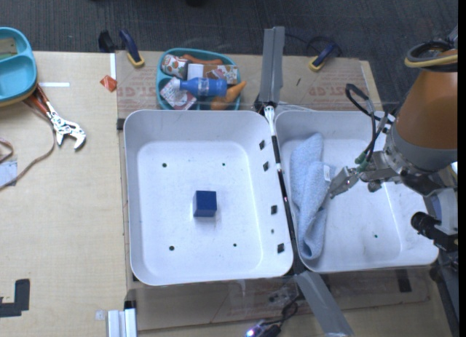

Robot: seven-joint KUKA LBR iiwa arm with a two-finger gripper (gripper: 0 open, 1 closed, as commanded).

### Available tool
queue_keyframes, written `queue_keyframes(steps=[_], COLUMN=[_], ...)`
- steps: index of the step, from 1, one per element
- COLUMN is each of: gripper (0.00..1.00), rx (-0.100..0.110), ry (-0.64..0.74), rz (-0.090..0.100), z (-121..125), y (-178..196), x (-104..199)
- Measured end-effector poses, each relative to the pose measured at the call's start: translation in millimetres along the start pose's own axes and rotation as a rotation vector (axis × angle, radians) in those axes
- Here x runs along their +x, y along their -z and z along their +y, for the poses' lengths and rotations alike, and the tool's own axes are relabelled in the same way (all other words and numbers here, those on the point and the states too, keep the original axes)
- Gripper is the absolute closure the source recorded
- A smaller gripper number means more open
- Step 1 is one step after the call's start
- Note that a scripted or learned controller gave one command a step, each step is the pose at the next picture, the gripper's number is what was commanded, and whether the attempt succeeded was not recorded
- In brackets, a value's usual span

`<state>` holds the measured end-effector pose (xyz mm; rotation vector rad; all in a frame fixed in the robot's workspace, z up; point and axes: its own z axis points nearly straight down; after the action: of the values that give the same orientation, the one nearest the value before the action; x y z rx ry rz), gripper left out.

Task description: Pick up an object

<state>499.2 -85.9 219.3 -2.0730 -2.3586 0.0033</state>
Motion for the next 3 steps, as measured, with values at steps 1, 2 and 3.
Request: queue_keyframes(steps=[1, 2, 3], gripper=[0.0, 0.0, 0.0], rx=[0.0, -0.002, 0.002], ry=[-0.01, -0.243, -0.398], rz=[0.0, -0.001, 0.001], z=[43.0, 20.5, 10.6], y=[-10.2, 40.5, -120.1], x=[-45.1, -35.3, -32.7])
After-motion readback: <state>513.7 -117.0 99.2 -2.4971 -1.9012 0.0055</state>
